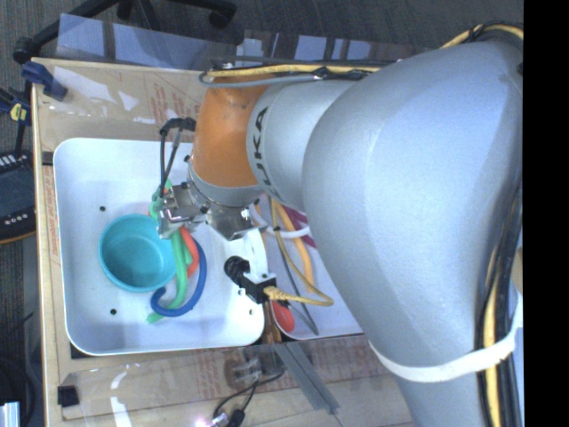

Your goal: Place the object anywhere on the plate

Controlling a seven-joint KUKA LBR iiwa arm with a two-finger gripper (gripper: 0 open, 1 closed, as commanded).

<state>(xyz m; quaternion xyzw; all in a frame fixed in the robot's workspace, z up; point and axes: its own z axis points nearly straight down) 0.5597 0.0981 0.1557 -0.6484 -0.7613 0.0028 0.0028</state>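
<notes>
Two shallow white bins sit side by side: the left white bin (76, 310) fills the left-centre of the frame, and just a strip of the right white bin (336, 325) shows at lower centre under the grey arm with orange band (373, 149). A two-finger gripper (180, 210) hangs low over the left bin at centre-left, right of a teal round bowl-like dish (133, 254). Gripper sits on top of a cluster: green curved plastic strip (182, 261), small red-orange piece (192, 241), blue curved ring (187, 294), all touching or just beside the dish's right rim. Cannot tell if the gripper is apart, together or clamped on anything; its tip is buried in clutter. Which piece is the task object, cannot tell. A small red round piece (283, 315) lies in the right bin strip, with yellow thin strips (300, 258) above it.
</notes>
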